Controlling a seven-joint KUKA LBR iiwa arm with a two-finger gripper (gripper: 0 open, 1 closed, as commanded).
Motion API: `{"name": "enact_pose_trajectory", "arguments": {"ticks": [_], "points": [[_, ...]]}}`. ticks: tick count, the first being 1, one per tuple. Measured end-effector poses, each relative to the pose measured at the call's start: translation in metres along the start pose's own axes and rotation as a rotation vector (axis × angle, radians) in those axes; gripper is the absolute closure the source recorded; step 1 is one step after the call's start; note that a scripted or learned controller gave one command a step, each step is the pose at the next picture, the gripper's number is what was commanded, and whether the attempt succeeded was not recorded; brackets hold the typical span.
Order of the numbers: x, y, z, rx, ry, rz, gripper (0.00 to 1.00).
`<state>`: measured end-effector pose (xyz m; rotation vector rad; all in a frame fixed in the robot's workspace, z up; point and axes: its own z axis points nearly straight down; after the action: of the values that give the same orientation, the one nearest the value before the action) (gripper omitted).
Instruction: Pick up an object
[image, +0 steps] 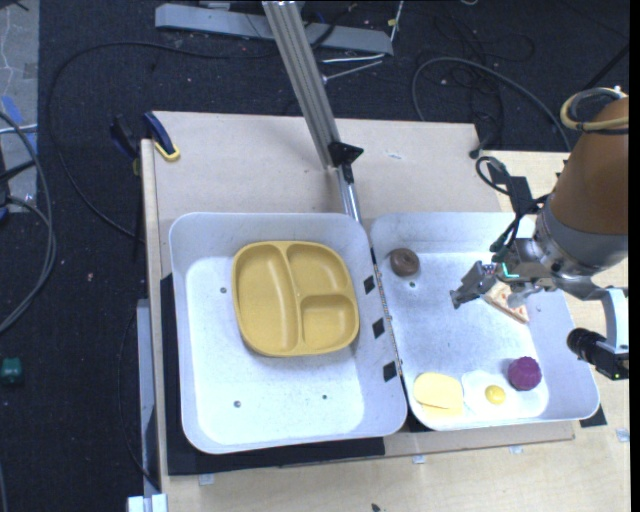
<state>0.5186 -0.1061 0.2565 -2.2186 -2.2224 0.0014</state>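
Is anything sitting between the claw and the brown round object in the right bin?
Nothing visible does. The claw hangs over the right bin, and only bare bin floor lies between it and the brown round object to its left.

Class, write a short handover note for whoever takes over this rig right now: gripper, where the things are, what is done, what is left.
Gripper: over the right bin, above a pinkish object; I cannot tell its state or whether it holds anything.
Right bin also holds a brown round object, a purple ball, a pale yellow piece and a fried egg toy.
Left bin: yellow divided plate.
Done: no confirmed pick.
Left: grasp and lift one object.
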Motion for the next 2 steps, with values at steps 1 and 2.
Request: {"name": "enact_pose_trajectory", "arguments": {"ticks": [1,2], "points": [[0.000,0.000,0.000,-0.001,0.000,0.000,0.00],[-0.004,0.005,0.045,0.003,0.000,0.003,0.00]]}}
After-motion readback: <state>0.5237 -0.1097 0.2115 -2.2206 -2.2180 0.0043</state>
